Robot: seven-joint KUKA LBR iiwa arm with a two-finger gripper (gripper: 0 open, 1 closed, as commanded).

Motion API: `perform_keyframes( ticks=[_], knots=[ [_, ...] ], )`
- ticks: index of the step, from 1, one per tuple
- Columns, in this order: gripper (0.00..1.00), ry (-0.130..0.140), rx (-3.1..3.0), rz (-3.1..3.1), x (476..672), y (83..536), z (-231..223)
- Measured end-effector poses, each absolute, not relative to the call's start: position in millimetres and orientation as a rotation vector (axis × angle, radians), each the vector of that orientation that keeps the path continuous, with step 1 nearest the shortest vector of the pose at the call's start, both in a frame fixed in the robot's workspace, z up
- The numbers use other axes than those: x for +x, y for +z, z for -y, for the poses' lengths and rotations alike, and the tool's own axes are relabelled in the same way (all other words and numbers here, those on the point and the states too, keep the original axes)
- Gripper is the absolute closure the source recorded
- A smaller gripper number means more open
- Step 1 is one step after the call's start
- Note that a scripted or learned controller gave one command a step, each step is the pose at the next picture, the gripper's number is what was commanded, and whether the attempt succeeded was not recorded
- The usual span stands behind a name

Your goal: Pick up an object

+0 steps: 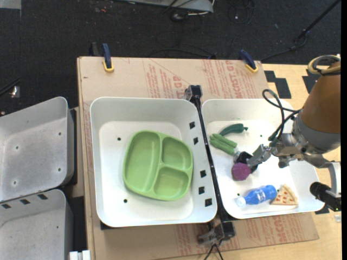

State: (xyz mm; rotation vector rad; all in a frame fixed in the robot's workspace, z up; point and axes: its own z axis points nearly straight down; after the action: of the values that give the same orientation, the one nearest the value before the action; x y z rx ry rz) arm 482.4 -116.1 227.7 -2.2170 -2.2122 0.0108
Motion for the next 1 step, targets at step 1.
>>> perform_keyframes(
  ticks=[1],
  knots=[
    [0.0, 0.001, -2.22, 2.221, 484.7, 232.7, 115.9]
  ],
)
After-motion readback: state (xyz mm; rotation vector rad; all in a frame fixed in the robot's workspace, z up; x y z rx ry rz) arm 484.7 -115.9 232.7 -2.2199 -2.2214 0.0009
